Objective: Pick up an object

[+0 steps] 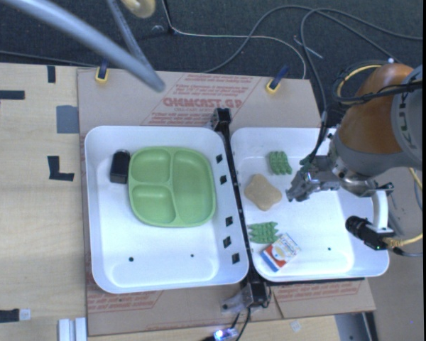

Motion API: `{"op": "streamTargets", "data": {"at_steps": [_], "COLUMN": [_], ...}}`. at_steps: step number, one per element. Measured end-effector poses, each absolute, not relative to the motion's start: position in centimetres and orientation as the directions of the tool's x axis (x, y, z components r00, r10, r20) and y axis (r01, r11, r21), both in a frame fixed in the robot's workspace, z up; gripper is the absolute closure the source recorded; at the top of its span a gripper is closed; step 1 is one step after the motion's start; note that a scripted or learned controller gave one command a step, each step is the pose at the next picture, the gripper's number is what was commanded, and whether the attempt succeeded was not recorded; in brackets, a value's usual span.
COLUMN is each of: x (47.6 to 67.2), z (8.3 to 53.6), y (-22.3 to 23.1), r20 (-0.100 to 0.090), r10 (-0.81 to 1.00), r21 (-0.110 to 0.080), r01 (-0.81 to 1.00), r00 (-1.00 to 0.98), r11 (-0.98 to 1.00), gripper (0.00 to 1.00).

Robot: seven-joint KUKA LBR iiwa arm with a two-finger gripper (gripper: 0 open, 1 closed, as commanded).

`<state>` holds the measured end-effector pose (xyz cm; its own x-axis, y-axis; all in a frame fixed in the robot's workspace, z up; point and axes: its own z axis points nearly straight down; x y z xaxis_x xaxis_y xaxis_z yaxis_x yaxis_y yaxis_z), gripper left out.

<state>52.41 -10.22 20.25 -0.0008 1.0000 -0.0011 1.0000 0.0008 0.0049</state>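
The right bin (pixel 341 265) holds a tan sponge-like block (pixel 262 191), a dark green ridged piece (pixel 278 163), a green leafy piece (pixel 263 230) and a small red, white and blue packet (pixel 280 251). My gripper (pixel 299 190) hangs over the right bin just right of the tan block, pointing down-left. Nothing shows between it and the bin floor. In the left bin (pixel 156 272) lie a green divided plate (pixel 173 186) and a small black block (pixel 119 167) at the plate's left edge.
A black divider (pixel 231 204) with clips runs between the two bins. The grey arm with its orange band (pixel 373 116) covers the right bin's far right side. Cables (pixel 284 27) lie on the dark mat behind the bins.
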Motion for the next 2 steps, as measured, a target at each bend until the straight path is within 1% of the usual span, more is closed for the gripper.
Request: {"op": "streamTargets", "data": {"at_steps": [1,2], "x": [52.5,53.1], "z": [22.5,23.5], "y": [-10.2,-4.9], "r20": [0.000,0.002], "r10": [1.000,1.000], "r21": [0.002,0.000], "r01": [1.000,1.000], "r00": [-0.001,-0.007], "r11": [0.001,0.007], "gripper": [1.00,1.00]}}
